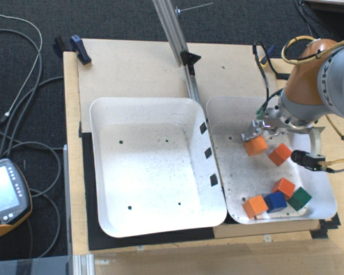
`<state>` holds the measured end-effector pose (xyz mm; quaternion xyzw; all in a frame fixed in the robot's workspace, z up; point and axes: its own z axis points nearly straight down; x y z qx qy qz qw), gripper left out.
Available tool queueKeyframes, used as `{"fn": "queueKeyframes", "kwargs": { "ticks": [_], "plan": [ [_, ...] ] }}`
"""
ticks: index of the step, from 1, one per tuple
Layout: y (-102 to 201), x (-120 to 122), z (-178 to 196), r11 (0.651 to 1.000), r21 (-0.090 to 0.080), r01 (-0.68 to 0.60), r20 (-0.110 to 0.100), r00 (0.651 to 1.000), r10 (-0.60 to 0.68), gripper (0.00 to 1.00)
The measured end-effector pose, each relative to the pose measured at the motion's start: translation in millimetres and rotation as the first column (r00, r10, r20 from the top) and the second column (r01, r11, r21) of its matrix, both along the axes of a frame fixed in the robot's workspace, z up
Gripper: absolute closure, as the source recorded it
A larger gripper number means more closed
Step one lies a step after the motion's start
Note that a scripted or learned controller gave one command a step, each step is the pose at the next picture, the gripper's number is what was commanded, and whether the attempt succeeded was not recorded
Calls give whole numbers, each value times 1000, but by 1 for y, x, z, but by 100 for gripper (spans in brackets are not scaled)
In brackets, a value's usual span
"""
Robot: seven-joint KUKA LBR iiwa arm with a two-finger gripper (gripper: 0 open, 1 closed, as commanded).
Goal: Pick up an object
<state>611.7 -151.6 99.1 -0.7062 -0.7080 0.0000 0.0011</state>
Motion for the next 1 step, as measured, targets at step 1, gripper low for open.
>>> {"fn": "queueKeyframes", "kwargs": {
  "ticks": [1],
  "plan": [
    [88,-5,106,1000,1,-6,11,1000,6,100]
  ]
}}
